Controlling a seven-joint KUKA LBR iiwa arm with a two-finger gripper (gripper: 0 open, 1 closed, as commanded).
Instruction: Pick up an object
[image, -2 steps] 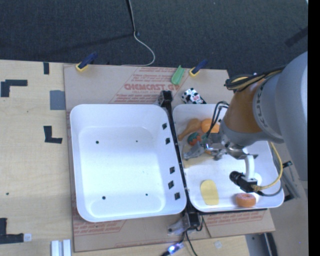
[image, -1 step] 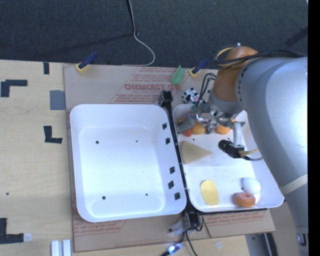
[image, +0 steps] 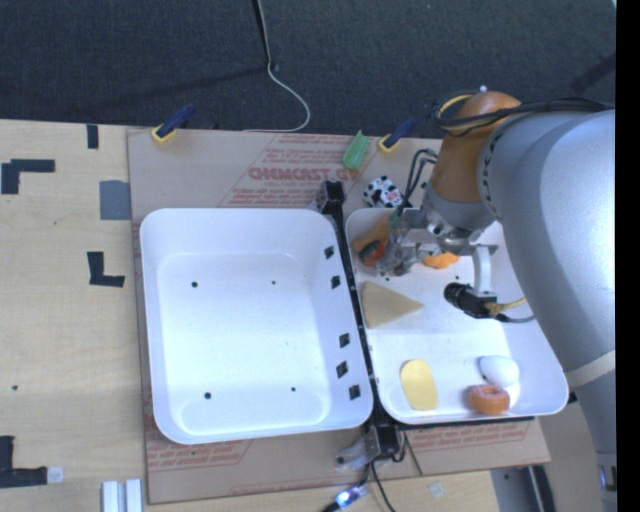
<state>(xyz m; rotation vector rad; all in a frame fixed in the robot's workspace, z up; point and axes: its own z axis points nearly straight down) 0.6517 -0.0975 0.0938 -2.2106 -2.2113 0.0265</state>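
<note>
My gripper (image: 398, 252) reaches down into the far end of the right bin (image: 530, 350), beside an orange and green object (image: 372, 243) at the bin's back left. A small orange piece (image: 439, 261) lies just right of the gripper. A black and white spotted object (image: 380, 190) sits at the bin's far rim. Nearer in the same bin lie a tan wedge (image: 385, 303), a yellow oval (image: 419, 384), a white egg shape (image: 498, 370) and an orange ring-like piece (image: 488, 399).
The left bin (image: 240, 320) stands beside the right one, with a black divider clamp row (image: 345, 300) between them. The arm's grey body (image: 570, 230) covers the right bin's far right side. A green clip (image: 355, 151) and blue-yellow clamps sit on the cardboard.
</note>
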